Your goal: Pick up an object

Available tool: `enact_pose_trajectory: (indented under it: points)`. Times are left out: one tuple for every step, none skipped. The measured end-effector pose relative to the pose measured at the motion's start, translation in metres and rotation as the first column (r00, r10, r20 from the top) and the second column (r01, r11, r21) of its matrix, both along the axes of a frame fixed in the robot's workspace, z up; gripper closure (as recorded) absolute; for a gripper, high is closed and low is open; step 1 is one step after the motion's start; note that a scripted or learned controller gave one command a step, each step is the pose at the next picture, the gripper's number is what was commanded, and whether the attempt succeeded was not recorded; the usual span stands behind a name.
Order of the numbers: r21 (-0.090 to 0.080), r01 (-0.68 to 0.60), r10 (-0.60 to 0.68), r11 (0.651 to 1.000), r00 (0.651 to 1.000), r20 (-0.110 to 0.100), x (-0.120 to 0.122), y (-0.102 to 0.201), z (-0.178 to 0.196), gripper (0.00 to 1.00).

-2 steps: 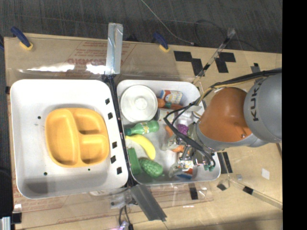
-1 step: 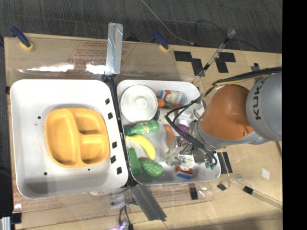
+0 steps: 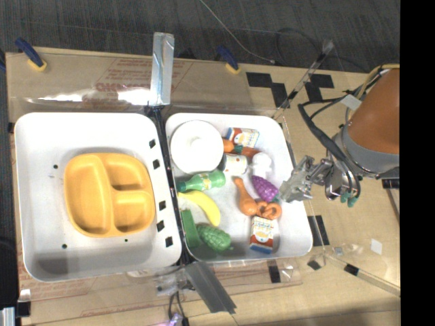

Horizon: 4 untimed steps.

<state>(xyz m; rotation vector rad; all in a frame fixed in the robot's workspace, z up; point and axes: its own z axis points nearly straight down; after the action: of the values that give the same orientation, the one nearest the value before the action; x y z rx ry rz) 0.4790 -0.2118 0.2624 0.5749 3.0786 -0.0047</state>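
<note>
The right bin point(image 3: 293, 231) holds several toy foods: a white bowl point(image 3: 197, 145), a green bottle point(image 3: 202, 181), a yellow banana point(image 3: 205, 206), a bumpy green vegetable point(image 3: 215, 238), an orange carrot point(image 3: 242, 193), a purple grape bunch point(image 3: 264, 187), and two small cartons point(image 3: 242, 138) point(image 3: 262, 233). My gripper point(image 3: 299, 180) hangs over that bin's right rim, just right of the purple bunch. It looks open, with nothing between its fingers. The grey and orange arm point(image 3: 377, 124) reaches in from the right.
The left bin point(image 3: 30, 148) holds a yellow divided tray point(image 3: 109, 193). A taped metal divider point(image 3: 162, 70) stands at the back between the bins. Black cables point(image 3: 319, 107) trail across the bench behind the gripper.
</note>
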Motion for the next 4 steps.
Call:
enact_pose_trajectory:
  points:
    - [0.008, -0.026, 0.026, 1.0, 1.0, -0.015, -0.003, 0.058, -0.115, 1.0]
    - [0.006, 0.254, -0.254, 0.967, 0.967, -0.01, 0.017, 0.055, -0.171, 1.0]
    - [0.008, 0.38, -0.38, 0.925, 0.925, 0.003, 0.063, 0.095, 0.002, 1.0]
    - [0.005, 0.38, -0.38, 0.925, 0.925, -0.006, 0.061, 0.095, -0.002, 0.0]
